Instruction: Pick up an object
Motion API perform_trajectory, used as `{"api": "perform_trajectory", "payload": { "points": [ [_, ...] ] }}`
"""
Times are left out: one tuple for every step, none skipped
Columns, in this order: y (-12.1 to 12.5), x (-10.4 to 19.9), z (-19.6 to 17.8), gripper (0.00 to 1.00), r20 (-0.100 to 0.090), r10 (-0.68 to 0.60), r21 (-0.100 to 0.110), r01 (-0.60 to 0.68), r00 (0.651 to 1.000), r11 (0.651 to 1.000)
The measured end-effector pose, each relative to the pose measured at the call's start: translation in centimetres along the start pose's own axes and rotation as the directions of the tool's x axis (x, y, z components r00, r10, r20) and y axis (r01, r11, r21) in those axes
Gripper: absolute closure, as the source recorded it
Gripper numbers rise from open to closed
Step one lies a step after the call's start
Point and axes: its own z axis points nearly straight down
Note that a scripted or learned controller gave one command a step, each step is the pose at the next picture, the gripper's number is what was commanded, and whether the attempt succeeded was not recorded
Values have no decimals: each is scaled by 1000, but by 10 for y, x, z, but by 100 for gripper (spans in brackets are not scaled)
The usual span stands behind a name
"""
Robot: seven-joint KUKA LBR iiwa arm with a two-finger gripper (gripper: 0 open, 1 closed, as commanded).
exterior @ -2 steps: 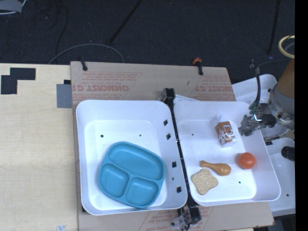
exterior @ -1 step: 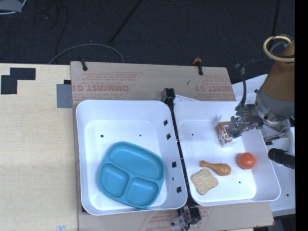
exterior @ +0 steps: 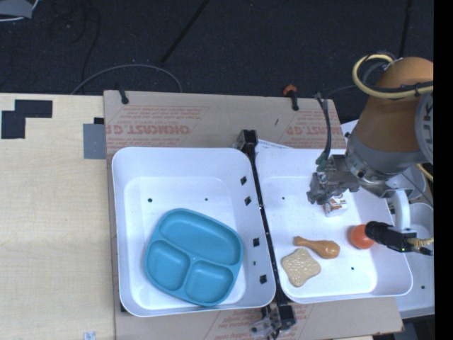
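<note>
A blue plate (exterior: 192,256) is seen lying flat in the left bin (exterior: 141,168), toward its near edge, split into 3 compartments, 1 large and 2 smaller. Over in the right bin (exterior: 297,168), a tan drumstick (exterior: 318,246) is laid on its side, thin end pointed left. Just beside it, nearer the front, a pale speckled slice of bread (exterior: 301,267) is spread flat. To the drumstick's right, slightly apart, an orange-red ball (exterior: 360,236) is spotted, its right side partly hidden. Farther back, a small white box (exterior: 335,205) with red markings is glimpsed, partly covered from above.
</note>
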Motion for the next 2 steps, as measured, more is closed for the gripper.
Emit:
{"api": "perform_trajectory", "payload": {
  "points": [
    [-6, 44, 0, 100, 1, 1, 1, -1, 1000, 1000],
    [-21, 93, 17, 100, 1, 2, 2, -2, 1000, 1000]
  ]
}}
